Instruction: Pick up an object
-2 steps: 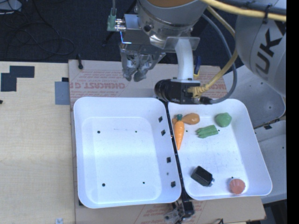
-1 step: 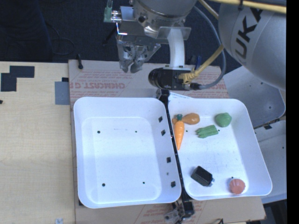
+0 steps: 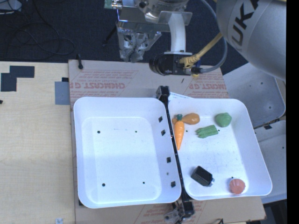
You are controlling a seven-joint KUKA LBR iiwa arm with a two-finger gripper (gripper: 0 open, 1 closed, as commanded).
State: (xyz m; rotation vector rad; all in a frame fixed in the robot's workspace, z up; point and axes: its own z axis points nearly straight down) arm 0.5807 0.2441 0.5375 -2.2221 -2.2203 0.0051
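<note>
My gripper [image 3: 134,54] hangs high above the back edge of the bench, behind the left bin [image 3: 79,148] and away from every object. The right bin [image 3: 254,143] holds several items. An orange carrot [image 3: 178,133] lies along its left wall, with an orange lump [image 3: 191,119] touching its top end. A long green vegetable [image 3: 206,131] and a round green one [image 3: 223,119] sit toward the back. A black block [image 3: 202,176] and a reddish ball [image 3: 237,185] rest near the front.
A black divider rail [image 3: 170,139] runs between the two bins. Both stand on a cardboard sheet [image 3: 107,80] over the wooden bench. The arm's grey body [image 3: 252,27] looms over the back right, trailing a yellow cable [image 3: 205,50].
</note>
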